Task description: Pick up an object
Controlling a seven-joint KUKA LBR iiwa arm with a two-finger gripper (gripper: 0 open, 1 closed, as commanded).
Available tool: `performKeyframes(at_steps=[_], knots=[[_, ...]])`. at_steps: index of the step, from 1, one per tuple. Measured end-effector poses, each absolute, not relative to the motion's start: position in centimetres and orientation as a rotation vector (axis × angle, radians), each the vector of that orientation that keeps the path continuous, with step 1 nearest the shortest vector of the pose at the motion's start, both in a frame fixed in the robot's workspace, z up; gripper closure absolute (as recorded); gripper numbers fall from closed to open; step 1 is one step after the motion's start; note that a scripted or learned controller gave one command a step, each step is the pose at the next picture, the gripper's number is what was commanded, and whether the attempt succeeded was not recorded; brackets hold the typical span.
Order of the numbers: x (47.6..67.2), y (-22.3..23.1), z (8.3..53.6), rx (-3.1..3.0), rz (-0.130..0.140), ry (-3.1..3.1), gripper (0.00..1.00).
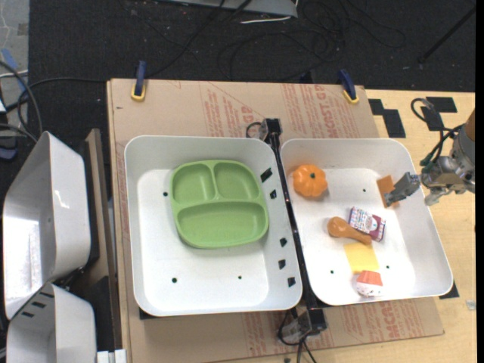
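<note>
The right bin (423, 278) holds an orange pumpkin (309, 181) at its back left. Near the middle lie a small pink carton (367, 223) and an orange spoon-shaped piece (344, 228) touching it. A yellow slab (361, 259) and a small white and red carton (369, 282) lie toward the front. A small brown block (385, 183) rests near the right wall. My gripper (418, 191) hovers over the bin's right rim, just right of the brown block. It is open, with nothing between its fingers.
The left bin (151, 278) holds a green divided plate (219, 203). A black divider with clips runs between the bins. A white container (38, 218) stands off the bench at the far left. Cables lie on the dark floor behind.
</note>
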State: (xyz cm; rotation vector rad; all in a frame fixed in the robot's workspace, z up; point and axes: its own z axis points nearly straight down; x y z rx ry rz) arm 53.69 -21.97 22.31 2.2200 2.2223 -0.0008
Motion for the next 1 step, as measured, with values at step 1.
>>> performKeyframes(at_steps=[1], knots=[[60.05,-17.05,17.85,2.211,0.003,2.229,0.00]])
